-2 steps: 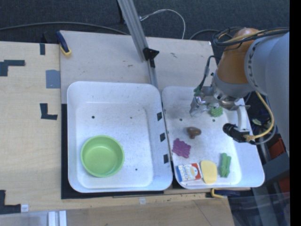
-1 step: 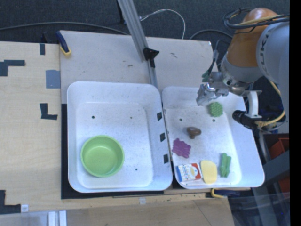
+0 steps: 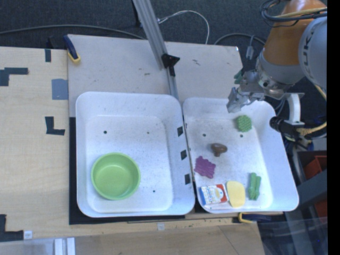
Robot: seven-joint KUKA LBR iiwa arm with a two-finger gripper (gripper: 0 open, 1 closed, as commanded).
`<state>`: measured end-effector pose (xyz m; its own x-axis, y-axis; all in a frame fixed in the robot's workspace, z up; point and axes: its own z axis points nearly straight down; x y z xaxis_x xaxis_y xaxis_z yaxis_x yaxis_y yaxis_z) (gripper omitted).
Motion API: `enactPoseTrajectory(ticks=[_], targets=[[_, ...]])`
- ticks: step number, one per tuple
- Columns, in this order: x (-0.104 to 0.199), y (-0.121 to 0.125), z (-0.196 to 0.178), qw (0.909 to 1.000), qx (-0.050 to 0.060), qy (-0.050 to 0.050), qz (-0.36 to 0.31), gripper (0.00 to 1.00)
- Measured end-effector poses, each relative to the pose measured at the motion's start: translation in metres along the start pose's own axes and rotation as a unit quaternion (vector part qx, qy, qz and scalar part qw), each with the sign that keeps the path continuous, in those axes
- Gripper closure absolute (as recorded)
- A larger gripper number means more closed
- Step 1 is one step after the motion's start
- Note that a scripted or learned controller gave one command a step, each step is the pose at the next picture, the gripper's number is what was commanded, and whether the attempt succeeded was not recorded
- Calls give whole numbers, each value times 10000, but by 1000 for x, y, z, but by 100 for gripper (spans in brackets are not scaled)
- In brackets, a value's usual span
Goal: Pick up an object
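My gripper (image 3: 235, 104) hangs over the far right corner of the right bin (image 3: 276, 158), just up and left of a green bumpy ball (image 3: 244, 123). Nothing shows between its fingers. Below in the same bin lie a small brown lump (image 3: 218, 149), a purple bumpy piece (image 3: 205, 167), a green ridged stick (image 3: 254, 186), a yellow oval (image 3: 236, 193) and a red-and-white packet (image 3: 213, 194).
The left bin (image 3: 85, 121) holds a green bowl (image 3: 115, 175) near its front left corner. A grey slanted pole (image 3: 154, 31) rises from the bench behind the bins, ending at a black clamp (image 3: 170, 61). Black cables run along the right.
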<state>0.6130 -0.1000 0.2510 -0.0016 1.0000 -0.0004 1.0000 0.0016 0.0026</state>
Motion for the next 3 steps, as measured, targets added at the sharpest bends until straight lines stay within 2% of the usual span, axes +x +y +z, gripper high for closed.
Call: enactPoseTrajectory(ticks=[1,2,3], targets=[[51,-17,-6,10000,23,11,-22,100],[98,-33,11,10000,34,8,-19,100],[150,-47,8,10000,28,11,-27,100]])
